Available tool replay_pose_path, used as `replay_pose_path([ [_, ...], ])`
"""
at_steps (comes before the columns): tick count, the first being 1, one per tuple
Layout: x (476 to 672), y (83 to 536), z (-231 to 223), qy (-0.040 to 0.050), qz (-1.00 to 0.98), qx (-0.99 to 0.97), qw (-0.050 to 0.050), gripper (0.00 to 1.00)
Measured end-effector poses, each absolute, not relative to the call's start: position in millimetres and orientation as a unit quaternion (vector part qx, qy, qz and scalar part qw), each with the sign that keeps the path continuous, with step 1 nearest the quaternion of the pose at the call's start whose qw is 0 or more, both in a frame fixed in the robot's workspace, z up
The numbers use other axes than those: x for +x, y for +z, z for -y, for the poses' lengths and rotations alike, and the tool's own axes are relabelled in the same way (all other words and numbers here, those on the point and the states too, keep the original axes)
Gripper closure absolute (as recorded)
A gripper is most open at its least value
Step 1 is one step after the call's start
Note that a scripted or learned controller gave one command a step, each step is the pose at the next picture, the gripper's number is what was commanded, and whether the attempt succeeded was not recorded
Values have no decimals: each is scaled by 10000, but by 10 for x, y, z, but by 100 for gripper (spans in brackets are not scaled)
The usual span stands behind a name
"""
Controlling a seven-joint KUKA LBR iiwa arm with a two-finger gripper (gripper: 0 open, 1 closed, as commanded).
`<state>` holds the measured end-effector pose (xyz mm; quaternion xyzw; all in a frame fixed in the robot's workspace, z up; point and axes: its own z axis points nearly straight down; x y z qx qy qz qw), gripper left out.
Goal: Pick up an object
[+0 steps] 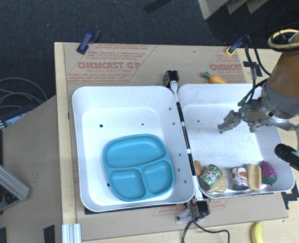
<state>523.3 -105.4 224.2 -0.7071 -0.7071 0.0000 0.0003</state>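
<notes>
The arm [291,80] is cut off at the right edge of the frame, and its gripper [236,120] hangs over the right bin [215,100] with the fingers apart and nothing between them. Along the lower wall of this bin lie four small objects in a row: a green and white can [210,175], a red and white can [239,177], a tan piece [254,176] hard to make out, and a purple piece [269,172]. In the left bin [88,105] lies one blue tray [138,166] with three compartments.

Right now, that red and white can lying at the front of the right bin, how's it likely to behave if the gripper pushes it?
The can lies on its side, so it would probably roll. It sits wedged between neighbours along the bin's front wall, which may limit rolling. It looks rigid; its smooth side might slip.
</notes>
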Motion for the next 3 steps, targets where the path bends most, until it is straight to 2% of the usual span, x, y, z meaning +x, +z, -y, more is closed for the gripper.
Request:
replay_pose_path([
  [1, 4786, 1911, 537, 6, 7073, -7069, 13, 0],
  [2, 5489, 1887, 925, -1, 7068, -7074, -7, 0],
  [3, 6171, 839, 1215, 3, 7069, -7073, 0, 0],
])
